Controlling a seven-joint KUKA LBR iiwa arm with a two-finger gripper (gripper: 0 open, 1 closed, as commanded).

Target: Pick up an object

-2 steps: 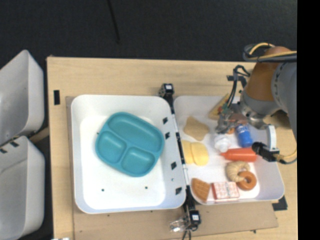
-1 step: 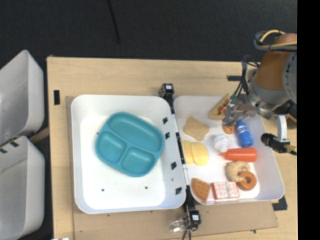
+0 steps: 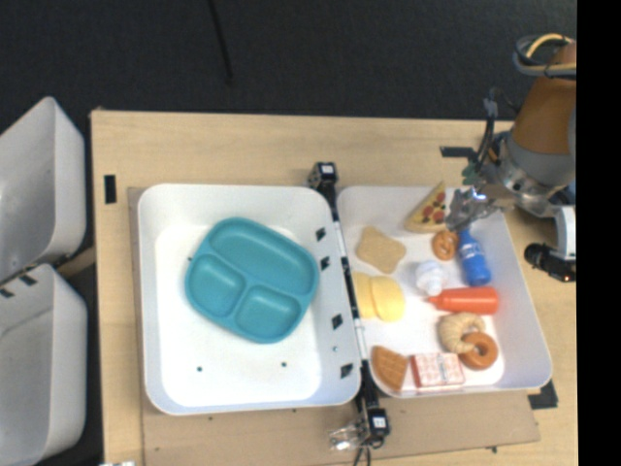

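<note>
The gripper (image 3: 464, 205) hovers over the right bin's (image 3: 519, 357) 1 o'clock corner; its state cannot be told. The blue bottle (image 3: 473, 261) beneath looks light, rigid and slippery. It is best pinched across its middle.

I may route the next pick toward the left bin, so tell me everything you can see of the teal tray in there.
The teal tray is a rounded, plastic-looking divided plate with three shallow compartments: one large across its upper part, two smaller ones below. It lies flat, face up, turned at a slant, near the middle of the left bin, resting on the bin's white floor. Nothing lies in its compartments and nothing else touches it. The gripper is over the right bin, well apart from it.
</note>
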